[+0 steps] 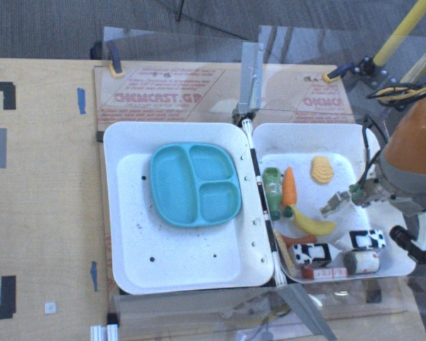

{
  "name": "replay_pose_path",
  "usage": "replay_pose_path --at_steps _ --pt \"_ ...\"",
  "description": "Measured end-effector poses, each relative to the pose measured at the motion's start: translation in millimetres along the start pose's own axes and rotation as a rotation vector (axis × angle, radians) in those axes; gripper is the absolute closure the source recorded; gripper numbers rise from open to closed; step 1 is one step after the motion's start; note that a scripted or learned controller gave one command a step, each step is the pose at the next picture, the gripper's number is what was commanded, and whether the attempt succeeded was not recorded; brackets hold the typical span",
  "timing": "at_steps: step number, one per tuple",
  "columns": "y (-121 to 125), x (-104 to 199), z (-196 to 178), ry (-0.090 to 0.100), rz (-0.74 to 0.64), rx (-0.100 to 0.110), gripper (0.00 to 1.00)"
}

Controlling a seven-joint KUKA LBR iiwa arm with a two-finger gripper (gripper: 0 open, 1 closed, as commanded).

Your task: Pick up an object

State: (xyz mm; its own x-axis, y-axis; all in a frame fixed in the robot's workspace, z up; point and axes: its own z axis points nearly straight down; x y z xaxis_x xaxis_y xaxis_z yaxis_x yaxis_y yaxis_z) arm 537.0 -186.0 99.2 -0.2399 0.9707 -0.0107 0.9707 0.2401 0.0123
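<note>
Nothing picked yet: the gripper [339, 202] hangs low in the right bin [305, 135], holding nothing

The arm [412, 148] reaches in from the right, and its two fingers seem to stand slightly apart with bare white floor under them, though at this size I cannot tell their gap for sure. The nearest candidates lie close by: a banana [313, 224] just near-left of the tips, a carrot [289, 185] and a green bottle [272, 192] further left, a yellow corn [321, 169] on the far side, and a toy car [367, 239] with a can [361, 262] at the near edge. The left bin [121, 212] carries a teal plate [196, 184]. Descent, closing and lift all seem left to do
</note>
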Motion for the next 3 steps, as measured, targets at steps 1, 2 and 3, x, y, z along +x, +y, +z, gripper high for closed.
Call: replay_pose_path --at_steps 1,2,3 --pt "75 -37 13 0.007 -0.022 0.007 0.0" --pt "75 -37 13 0.006 -0.022 0.007 0.0" --pt "140 31 13 0.005 -0.196 0.016 0.0"
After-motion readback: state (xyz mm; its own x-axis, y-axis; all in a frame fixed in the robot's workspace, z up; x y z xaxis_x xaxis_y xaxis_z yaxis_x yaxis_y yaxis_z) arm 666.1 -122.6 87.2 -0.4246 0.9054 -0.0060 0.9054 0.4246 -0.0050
